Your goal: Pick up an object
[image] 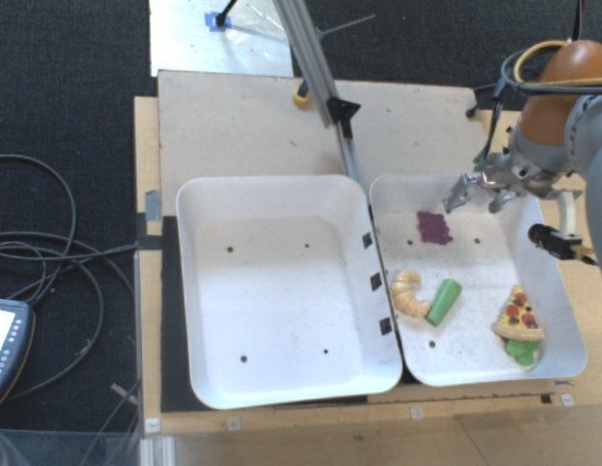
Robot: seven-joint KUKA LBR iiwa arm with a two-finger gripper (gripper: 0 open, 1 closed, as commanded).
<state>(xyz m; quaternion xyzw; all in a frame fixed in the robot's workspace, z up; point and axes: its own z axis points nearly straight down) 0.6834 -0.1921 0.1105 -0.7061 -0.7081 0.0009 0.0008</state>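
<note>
Camera view: gripper [473, 191] hovers over far edge of right bin [553, 289], jaws slightly parted, nothing between them. Purple piece [433, 227] lies just beside, nearest target. Best: come straight down, centre over it (flat thing, needs low grasp). Croissant [409, 293], green cylinder [443, 301], pizza slice [519, 316] nearer front. No readable writing.

Left bin [282, 289]: bare floor, tons of room for me to drop in anywhere. Right bin [476, 260] is tighter. Purple piece [434, 227] sits up top near me, croissant [409, 292] touching the green cylinder [443, 301] mid-left, pizza slice [519, 316] by the right wall. Open lane btwn cylinder and pizza. Slanted metal pole [316, 51] crosses above the bins' back edge.
</note>
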